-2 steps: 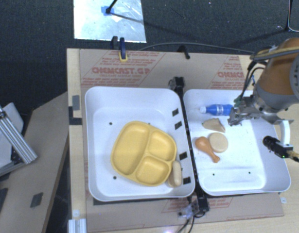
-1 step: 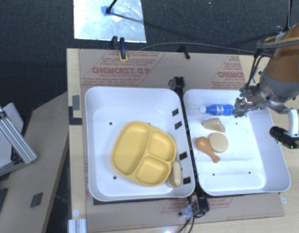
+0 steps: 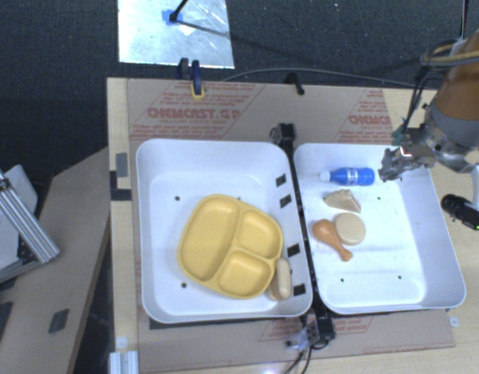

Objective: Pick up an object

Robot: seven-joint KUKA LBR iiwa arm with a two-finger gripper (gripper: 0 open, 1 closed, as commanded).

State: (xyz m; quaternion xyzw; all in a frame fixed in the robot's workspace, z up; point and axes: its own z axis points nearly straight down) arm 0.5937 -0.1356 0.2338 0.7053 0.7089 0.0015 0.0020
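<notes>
Over the right bin [image 3: 442, 240], near its upper right corner, you've got the tool [image 3: 391, 164] hanging just right of the blue bottle [image 3: 350, 176], which lies on its side with its white cap pointing left. Can't tell the tool's state from this angle. Nothing visible in it. Below the bottle: a tan wedge-shaped piece [image 3: 343, 201], then a round beige disc [image 3: 350, 228] touching an orange drumstick-shaped toy [image 3: 330, 236]. Left bin [image 3: 161, 209] holds a yellow divided tray [image 3: 227, 244] with a small beige roll [image 3: 282, 279] against its lower right edge.
</notes>
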